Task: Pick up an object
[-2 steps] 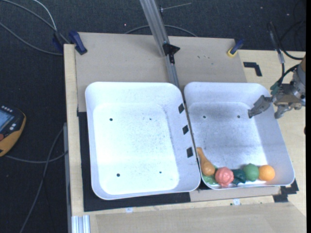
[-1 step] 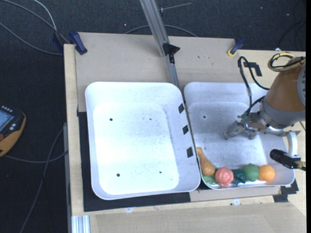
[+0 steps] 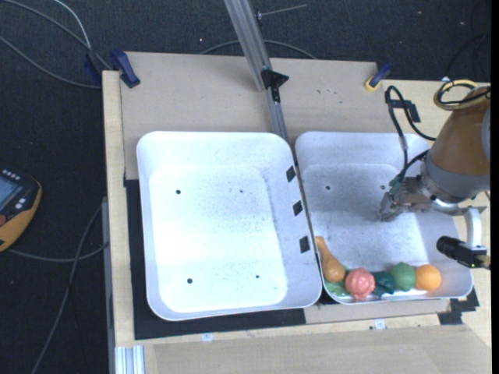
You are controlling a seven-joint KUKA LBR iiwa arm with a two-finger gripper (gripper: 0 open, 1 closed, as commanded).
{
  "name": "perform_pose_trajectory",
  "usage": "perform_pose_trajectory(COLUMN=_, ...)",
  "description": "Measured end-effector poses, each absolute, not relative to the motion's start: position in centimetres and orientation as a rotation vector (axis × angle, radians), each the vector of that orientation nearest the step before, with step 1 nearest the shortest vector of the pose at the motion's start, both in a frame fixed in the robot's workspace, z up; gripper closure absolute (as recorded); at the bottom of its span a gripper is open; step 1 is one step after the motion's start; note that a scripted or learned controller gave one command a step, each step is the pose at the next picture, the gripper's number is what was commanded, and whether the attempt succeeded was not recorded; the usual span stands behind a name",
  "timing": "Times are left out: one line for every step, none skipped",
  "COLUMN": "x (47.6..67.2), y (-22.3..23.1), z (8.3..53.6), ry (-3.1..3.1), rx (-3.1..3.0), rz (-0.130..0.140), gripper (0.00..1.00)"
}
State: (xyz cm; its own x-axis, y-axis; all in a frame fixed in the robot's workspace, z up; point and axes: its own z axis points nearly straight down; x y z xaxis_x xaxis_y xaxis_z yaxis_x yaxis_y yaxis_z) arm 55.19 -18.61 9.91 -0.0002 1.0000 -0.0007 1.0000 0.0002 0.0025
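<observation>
Gripper (image 3: 390, 207) low in right bin (image 3: 343, 158), right of frame; can't tell its state. Toys bunched at bin's bottom edge: pink ball (image 3: 359, 282), green one (image 3: 403, 275), orange ball (image 3: 428, 277), carrot-like piece (image 3: 330, 262)

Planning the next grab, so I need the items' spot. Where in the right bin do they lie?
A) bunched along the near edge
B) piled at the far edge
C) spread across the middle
A: the pink ball, green piece and orange ball line the right bin's near edge.
</observation>
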Motion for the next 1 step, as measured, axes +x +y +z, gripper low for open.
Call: perform_pose_trajectory(x=48.55, y=-14.63, z=8.86, ry=2.221, rx=2.220, rz=0.002, gripper=1.00)
